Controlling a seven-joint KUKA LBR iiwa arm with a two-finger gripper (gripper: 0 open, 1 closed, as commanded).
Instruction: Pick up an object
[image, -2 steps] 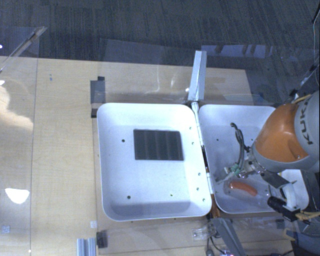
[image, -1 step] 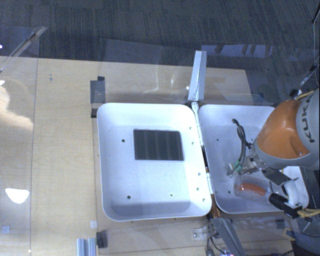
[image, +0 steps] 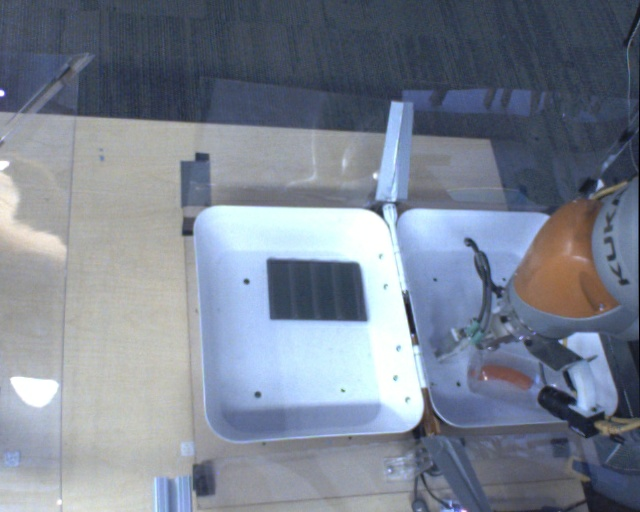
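Orange-red object (image: 505, 377), long and narrow and perhaps inside a clear wrapper, lies flat on the floor of the right bin (image: 440, 250), toward its front edge. It is small and partly blurred, so what it is cannot be told.

The hand (image: 478, 338) hangs low over the same bin, just above and to the left of that object. Thin metal parts and dark cables crowd its tip, with a touch of green among them, and whether it is clenched or released cannot be told from this slant. Nothing can be made out in its grasp, and it is not clear whether it touches the orange-red object or only hovers close by.

Behind the hand, the arm's orange band (image: 565, 265) and grey wrist cover the right part of the bin.

The left bin (image: 225, 300) sits just beside the right one, their rims touching along the middle. A dark rectangular patch (image: 316, 290) with ribbed lines lies at the centre of its floor. Both bins rest on the pale wooden bench (image: 110, 300).
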